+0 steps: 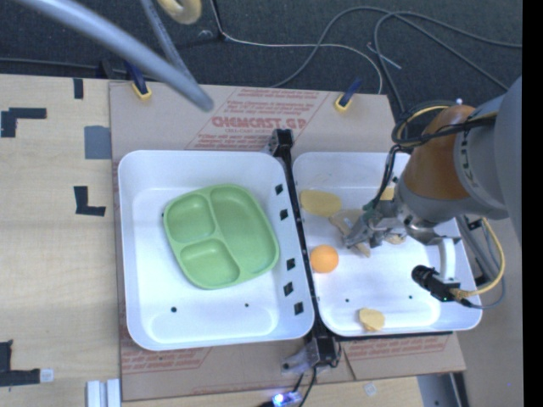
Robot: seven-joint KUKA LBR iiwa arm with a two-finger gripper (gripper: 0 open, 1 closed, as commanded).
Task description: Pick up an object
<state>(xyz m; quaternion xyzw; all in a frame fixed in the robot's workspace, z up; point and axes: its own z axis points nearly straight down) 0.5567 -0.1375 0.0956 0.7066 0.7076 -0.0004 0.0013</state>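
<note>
Your gripper (363, 236) sits low in the right shallow white bin (339, 299), over a tan lumpy object (347, 225) just beside the pale yellow flat piece (320, 202); I can't tell its state or whether it's pinching anything. The small orange ball (323, 259) lies just below-left, a small yellow chunk (371, 318) near the front wall (well apart). Commit to one target, centre over it, descend straight, and lift slowly so neighbours don't get dragged.

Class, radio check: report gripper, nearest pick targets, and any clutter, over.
Gripper low in right bin, nothing seen held. Orange ball and yellow piece close beside it. Another yellow piece near front wall. Green tray in left bin.
</note>
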